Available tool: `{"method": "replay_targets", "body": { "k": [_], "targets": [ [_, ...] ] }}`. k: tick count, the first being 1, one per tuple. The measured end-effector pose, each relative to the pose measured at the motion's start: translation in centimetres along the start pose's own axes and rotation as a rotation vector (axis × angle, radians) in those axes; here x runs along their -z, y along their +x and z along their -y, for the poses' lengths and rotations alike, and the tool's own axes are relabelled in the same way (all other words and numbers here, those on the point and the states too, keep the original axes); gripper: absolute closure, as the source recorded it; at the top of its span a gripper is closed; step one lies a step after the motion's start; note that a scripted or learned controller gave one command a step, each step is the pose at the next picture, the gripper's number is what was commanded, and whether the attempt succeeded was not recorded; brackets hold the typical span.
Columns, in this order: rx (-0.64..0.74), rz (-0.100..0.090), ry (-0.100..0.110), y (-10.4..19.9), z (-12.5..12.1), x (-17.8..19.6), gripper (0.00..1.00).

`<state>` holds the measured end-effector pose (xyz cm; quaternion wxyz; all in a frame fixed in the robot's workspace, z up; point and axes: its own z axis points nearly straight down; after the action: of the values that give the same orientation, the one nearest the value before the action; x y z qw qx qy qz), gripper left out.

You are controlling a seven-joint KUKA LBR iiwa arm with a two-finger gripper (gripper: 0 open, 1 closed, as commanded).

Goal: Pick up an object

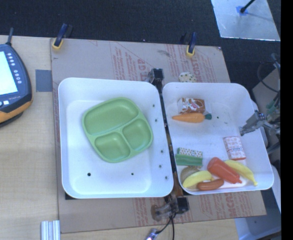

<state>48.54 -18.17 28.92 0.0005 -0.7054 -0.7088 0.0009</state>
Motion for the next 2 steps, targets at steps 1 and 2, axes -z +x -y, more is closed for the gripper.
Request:
{"method": "replay_targets", "body": {
  "k": [1,2],
  "targets": [
    [0.001,0.0,0.003,3.8,-5.1,-11.3,0.0],
    [0.0,0.0,0.002,3.6,-13.1,-14.8,0.0]
  ]
}}
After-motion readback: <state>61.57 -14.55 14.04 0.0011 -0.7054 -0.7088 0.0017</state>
